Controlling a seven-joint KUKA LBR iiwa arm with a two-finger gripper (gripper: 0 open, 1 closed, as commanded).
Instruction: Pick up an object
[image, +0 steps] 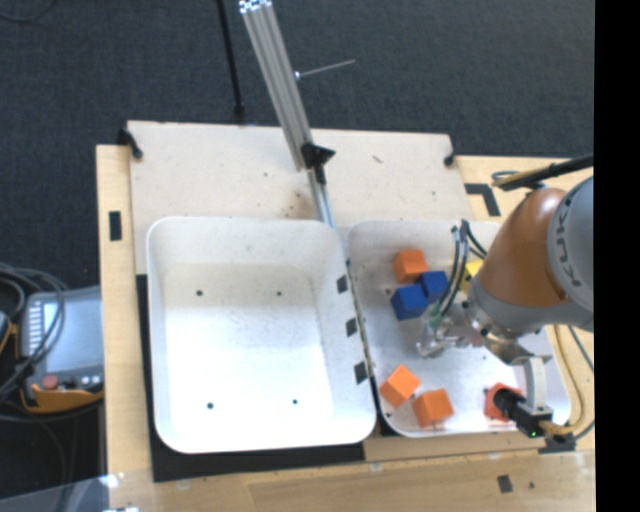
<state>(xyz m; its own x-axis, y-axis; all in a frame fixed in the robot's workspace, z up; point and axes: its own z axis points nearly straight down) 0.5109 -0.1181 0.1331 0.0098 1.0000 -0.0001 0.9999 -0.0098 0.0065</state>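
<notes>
The right bin (372, 243) holds several small blocks. An orange block (409, 265) lies at its far side, with two blue blocks (408, 301) (435, 285) just in front of it. Two more orange blocks (401, 384) (433, 407) lie near the bin's front edge, and a red piece (498, 402) sits at the front right. My gripper (434, 342) hangs low over the middle of this bin, just in front of the blue blocks and behind the front orange pair. Nothing shows in its grasp.
The left bin (250, 330) stands beside the right one. A slanted metal pole (285, 95) rises from behind the bins. The arm's orange band (525, 255) covers the right bin's right side. Cables (535, 176) run at the bench's far right.
</notes>
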